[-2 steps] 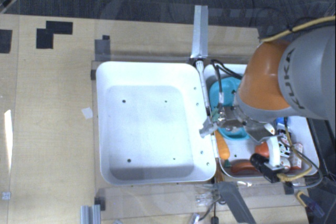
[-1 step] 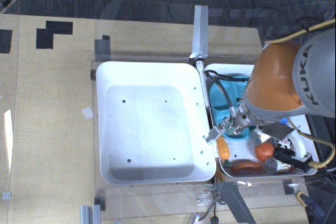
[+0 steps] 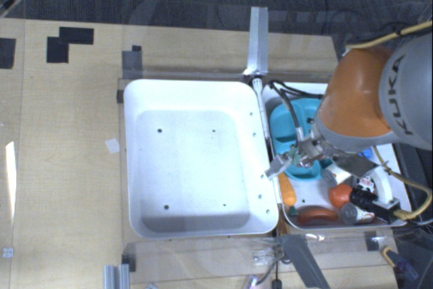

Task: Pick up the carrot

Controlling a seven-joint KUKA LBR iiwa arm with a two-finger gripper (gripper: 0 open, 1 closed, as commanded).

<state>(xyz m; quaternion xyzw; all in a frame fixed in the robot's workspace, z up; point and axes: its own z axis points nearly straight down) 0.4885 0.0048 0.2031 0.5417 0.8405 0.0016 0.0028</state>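
The tool [image 3: 295, 158] hangs low in the right bin [image 3: 338, 221], hard against that bin's left wall, its metal tip jutting left toward the divider; whether it is spread or pressed together I cannot tell, since the wrist covers much of it, and nothing is seen pinched in it. The carrot [image 3: 289, 191] lies just below the tool in this view, toward the bin's front-left corner, close beside the left wall, long axis running roughly front to back. So the coming move is likely a short shift toward the front edge and down. Beyond the carrot, rightward, sit a dark red thing [image 3: 316, 215] and a red-orange thing [image 3: 340, 195]. Behind the tool lies a blue thing [image 3: 284, 120]. The left bin [image 3: 196, 159] lies across the divider.
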